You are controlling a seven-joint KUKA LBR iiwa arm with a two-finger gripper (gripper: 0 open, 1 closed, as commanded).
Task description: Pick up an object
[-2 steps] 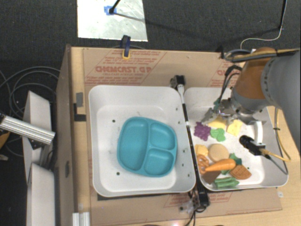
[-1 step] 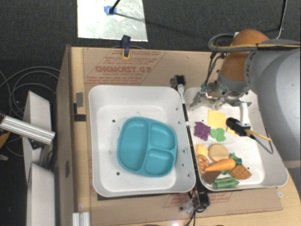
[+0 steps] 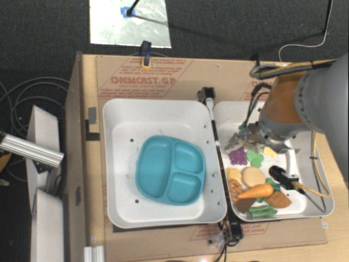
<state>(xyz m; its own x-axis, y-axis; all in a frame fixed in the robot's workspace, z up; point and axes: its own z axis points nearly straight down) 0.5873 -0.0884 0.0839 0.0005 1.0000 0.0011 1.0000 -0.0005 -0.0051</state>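
Above the right bin (image 3: 313,209), jaws (image 3: 244,138) beside purple grapes (image 3: 238,156)

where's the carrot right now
The carrot lies in the right bin, toward its near end, just below the round tan bun and left of the waffle-like cookie.

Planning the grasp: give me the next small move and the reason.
Probably lower the hand a little onto the purple grapes. It hangs just above them in the right bin, and they lie apart from the carrot and bun.
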